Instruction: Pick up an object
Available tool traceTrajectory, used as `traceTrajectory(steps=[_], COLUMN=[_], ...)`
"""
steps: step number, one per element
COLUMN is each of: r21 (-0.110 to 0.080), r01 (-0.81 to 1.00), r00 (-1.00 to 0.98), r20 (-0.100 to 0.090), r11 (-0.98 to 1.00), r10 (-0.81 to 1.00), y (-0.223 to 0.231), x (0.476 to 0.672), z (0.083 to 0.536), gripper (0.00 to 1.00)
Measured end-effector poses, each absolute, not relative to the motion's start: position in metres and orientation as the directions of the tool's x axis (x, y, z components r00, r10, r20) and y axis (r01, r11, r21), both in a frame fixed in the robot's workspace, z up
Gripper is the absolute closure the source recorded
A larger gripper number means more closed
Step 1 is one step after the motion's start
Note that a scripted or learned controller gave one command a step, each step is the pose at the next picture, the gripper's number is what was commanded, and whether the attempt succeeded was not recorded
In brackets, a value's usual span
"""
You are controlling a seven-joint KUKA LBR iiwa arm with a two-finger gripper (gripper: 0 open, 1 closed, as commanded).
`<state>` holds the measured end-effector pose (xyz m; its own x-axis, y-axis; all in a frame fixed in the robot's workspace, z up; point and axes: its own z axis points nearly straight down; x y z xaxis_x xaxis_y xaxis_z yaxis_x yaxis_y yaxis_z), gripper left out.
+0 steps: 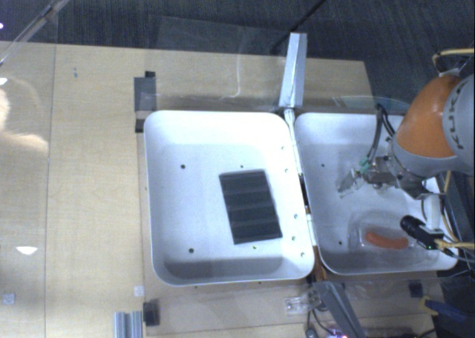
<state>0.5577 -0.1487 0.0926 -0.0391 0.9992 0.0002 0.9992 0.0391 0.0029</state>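
Orange item (pixel 386 240): lies in the right bin (pixel 326 143) close to its near wall, long axis running left to right. It may be wrapped in something clear, but that is hard to tell.
Pad (pixel 251 206): dark, ribbed and rectangular, flat on the floor of the left bin (pixel 163 180) near the middle, turned slightly.
Gripper (pixel 356 178): over the middle of the right bin, up and left of the orange item and apart from it. Nothing seen in its grasp; whether it is released or clenched cannot be told.
Arm (pixel 427 125): reaches in from the right over the right bin.
Bench (pixel 82 180): pale wood, with both bins side by side.
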Motion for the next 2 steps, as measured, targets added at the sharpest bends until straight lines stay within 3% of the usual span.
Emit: traceTrajectory(steps=[1,2], r21=[0.004,0.013], r01=[0.990,0.973], r00=[-0.143,-0.230], r20=[-0.001,-0.006], r11=[0.143,0.230], r10=[0.990,0.973], y=[-0.144,-0.106], x=[0.496,0.491], z=[0.135,0.091], gripper=[0.00,0.00])
